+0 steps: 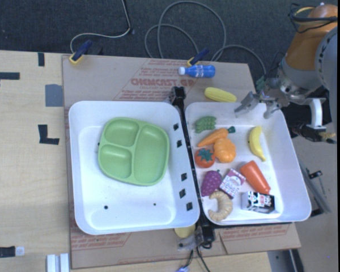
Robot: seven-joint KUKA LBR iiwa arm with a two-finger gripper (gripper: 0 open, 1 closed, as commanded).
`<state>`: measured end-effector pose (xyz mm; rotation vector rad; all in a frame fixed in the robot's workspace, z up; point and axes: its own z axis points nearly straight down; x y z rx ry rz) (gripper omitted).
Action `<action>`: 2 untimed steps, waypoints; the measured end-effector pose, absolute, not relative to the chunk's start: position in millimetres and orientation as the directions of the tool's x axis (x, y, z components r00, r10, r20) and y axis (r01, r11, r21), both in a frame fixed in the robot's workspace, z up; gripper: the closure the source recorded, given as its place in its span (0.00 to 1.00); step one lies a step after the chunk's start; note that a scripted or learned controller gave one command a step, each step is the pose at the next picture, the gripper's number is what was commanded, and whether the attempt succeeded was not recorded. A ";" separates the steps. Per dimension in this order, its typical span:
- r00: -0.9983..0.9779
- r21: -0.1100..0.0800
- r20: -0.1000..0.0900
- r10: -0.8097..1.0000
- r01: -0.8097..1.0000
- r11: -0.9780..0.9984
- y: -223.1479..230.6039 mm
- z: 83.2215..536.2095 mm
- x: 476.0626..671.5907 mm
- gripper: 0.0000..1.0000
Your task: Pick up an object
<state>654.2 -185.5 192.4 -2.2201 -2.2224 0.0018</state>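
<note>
Task looks barely begun: nothing is lifted. The gripper [255, 105] hangs over the far right corner of the right bin [297, 177], fingers spread apart w/ nothing between them, so it's released. Every candidate lies in that bin: a banana [256, 142] by the right wall just below the gripper, a carrot [213, 136] and an orange [225, 149] near the middle, a tomato [204, 158] and grapes [211, 182] along the left wall, a croissant [220, 205] at the near edge, plus small cartons near the near right corner. A yellow corn cob [220, 94] and a blue bottle [197, 71] lie outside on the cardboard beyond the far rim. The left bin [82, 169] carries a green divided plate [133, 152]. Left to do, by my read: choose an item (banana is closest), descend, close, lift.
</note>
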 end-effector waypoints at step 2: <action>-0.001 -0.001 -0.002 1.000 1.000 0.001 -220.4 105.8 635.3 1.00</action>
